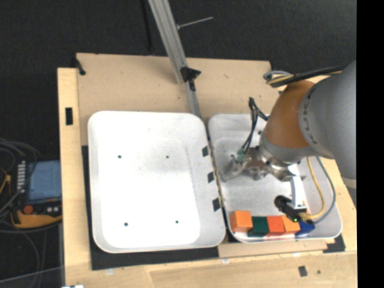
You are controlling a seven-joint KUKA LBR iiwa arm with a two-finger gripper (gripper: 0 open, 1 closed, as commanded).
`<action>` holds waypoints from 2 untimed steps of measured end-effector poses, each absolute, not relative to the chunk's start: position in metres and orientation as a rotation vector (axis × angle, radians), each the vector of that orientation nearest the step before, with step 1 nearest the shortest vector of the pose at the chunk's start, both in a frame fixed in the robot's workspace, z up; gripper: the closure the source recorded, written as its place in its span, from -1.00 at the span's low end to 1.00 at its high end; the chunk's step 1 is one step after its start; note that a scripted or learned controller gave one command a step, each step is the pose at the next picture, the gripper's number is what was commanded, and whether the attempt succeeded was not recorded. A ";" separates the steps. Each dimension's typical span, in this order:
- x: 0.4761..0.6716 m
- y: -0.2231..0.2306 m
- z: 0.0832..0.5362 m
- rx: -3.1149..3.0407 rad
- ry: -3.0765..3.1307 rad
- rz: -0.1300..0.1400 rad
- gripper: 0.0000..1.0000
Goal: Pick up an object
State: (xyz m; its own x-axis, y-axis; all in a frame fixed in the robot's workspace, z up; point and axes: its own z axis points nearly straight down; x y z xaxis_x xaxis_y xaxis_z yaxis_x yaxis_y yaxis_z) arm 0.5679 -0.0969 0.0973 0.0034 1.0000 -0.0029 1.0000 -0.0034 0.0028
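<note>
We start at the left bin (pixel 150 179), bare white. In the right bin (pixel 240 131) the blocks line the near wall: orange block (pixel 242 219), green block (pixel 260 225), second orange block (pixel 276 224), blue block (pixel 305 225). The gripper (pixel 255 168) hovers mid-bin, well short of them; we cannot tell its opening. Packed against the wall, they risk a wall strike or a slip

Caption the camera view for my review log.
Grey arm reaches over right white bin; orange and green blocks line its near edge.
</note>
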 end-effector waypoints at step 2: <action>0.575 -0.097 0.154 2.217 2.220 0.006 1.00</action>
